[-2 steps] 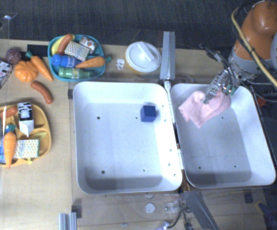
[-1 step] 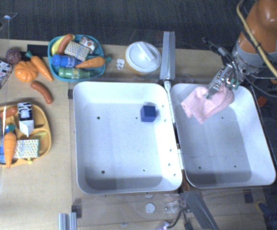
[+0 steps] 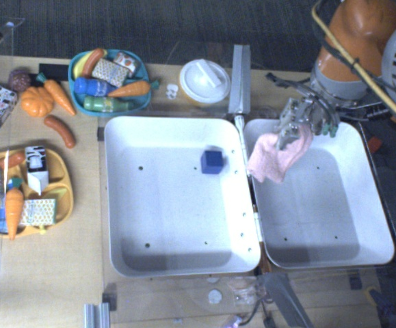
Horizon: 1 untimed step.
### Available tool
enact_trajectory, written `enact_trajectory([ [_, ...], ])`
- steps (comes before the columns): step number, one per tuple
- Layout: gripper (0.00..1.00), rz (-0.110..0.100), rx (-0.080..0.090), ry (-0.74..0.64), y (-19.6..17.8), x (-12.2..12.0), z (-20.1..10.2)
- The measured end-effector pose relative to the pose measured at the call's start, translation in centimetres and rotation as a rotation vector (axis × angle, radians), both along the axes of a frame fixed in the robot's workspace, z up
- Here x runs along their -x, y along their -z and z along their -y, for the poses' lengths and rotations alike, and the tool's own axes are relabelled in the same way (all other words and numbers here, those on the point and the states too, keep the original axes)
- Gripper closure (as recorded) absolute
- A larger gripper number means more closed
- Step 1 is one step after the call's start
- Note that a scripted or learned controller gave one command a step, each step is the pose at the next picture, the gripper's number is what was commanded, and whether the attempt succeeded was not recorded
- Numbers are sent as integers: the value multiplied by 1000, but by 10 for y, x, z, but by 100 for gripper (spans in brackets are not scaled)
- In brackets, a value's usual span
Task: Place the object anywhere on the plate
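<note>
Arm (image 3: pixel 362 39) comes in from the right, grey with an orange band, tool (image 3: pixel 295 125) over the upper left part of the right bin (image 3: pixel 334 238). Pink cloth (image 3: pixel 274 157) hangs from the tool, top end bunched up between the fingers, so the tool is closed on the cloth; the lower end droops toward the bin's left wall and seems to touch or just clear the floor there, hard to tell which. Left bin (image 3: pixel 170 244) holds one small blue cube (image 3: pixel 213 161), upper right of centre, well apart from the cloth, with the divider between the bins in between. On the counter (image 3: pixel 81 203) behind the left bin, a white round plate-like dish (image 3: pixel 204 80) with a yellowish rim, near the metal post (image 3: pixel 239 80) at the join of the bins. Left of the dish, a blue bowl (image 3: pixel 109 80) full of toy food: carrot, banana, small boxes. Far left, loose toy pieces: orange pumpkin (image 3: pixel 35 101), carrot (image 3: pixel 62 98), sausage (image 3: pixel 61 132). Below them, a yellow tray (image 3: pixel 25 193) with more toy food, a carrot and boxes among it. Cloth is not on the dish; it is in the tool's grip over the right bin, well apart from the dish.
</note>
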<state>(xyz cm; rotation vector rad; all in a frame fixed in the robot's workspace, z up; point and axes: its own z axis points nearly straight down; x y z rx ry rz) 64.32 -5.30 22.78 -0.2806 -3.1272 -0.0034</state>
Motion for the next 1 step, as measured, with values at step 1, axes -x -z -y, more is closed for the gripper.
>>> enact_trajectory([
  [1, 100, 0, -1, -174, -3, 7, -55],
])
